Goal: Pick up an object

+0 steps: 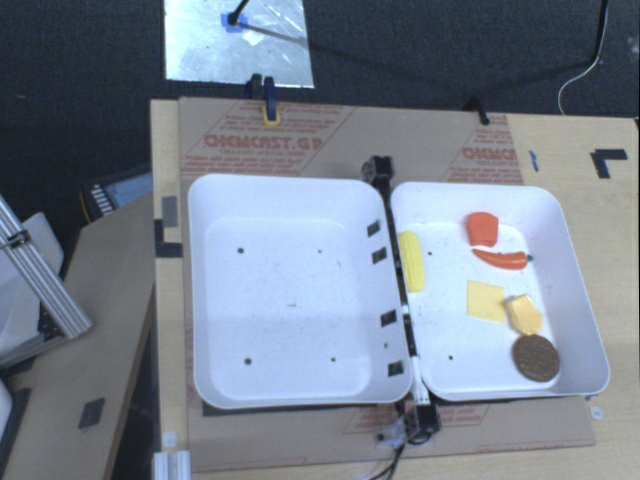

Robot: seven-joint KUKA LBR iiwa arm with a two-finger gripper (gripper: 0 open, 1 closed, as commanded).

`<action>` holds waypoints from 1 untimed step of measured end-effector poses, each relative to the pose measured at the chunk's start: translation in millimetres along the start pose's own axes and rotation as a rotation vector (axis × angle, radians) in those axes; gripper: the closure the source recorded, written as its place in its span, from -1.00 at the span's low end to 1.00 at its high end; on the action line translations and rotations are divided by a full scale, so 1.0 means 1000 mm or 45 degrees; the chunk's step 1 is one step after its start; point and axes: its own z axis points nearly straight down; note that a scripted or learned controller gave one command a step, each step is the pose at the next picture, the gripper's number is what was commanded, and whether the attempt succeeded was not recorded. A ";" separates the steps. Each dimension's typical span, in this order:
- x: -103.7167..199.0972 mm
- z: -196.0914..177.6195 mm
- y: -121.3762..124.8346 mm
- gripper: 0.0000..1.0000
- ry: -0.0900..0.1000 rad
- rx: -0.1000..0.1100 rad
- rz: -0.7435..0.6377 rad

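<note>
Two shallow white bins sit side by side on a bench [420, 138] covered with brown board printed with red lettering. All the candidates for picking lie in the right bin [445, 353]. A yellow corn cob [411, 259] rests lengthwise just beside that bin's left wall. Toward the far side sits an orange block [482, 228], with a red chili pepper [500, 259] just in front of it, the two close together. Nearer the camera, a flat pale yellow square [486, 300] lies touching or nearly touching a smaller yellow chunk [525, 314] on its right. A round brown disc [536, 357] lies near the bin's front right corner, just in front of the chunk. The left bin [290, 298] shows its bare white floor, dotted with a few small dark marks. A blue and yellow clamp [268, 98] grips the board's far edge, below a silvery sheet [238, 26] on the dark floor. Whether the hand is apart or together cannot be told.
</note>
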 end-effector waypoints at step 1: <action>0.001 -0.012 0.000 1.00 -0.003 -0.005 -0.005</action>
